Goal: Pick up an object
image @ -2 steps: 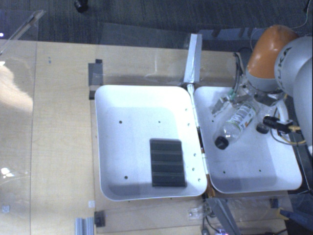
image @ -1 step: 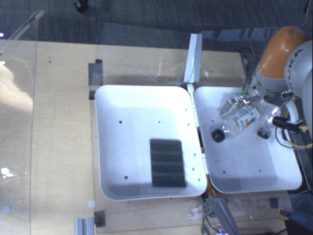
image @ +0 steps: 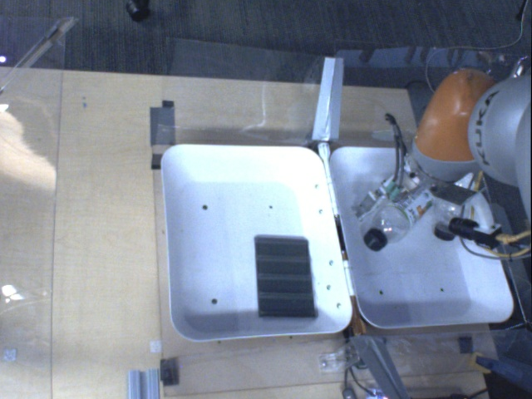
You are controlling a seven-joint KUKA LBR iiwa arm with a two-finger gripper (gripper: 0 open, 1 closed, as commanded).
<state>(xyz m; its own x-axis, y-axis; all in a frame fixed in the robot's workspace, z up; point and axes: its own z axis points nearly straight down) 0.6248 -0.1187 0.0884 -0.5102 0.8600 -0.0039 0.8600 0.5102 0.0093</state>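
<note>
A black ribbed rectangular block (image: 285, 277) lies flat in the left bin (image: 191, 223), toward its front right. The gripper (image: 389, 210) hangs low over the left part of the right bin (image: 465, 298), below the orange band of the arm (image: 449, 127). Right at the gripper's lower end there is a small dark round piece (image: 376, 239) beside a clear, rounded shape (image: 394, 223). Whether these are a loose object or part of the tool, I cannot tell.
A metal divider post (image: 327, 98) rises behind the gap between the two bins. Cables (image: 478, 235) trail from the wrist over the right bin's right side. Wooden bench surface (image: 83, 223) spreads to the left of the bins.
</note>
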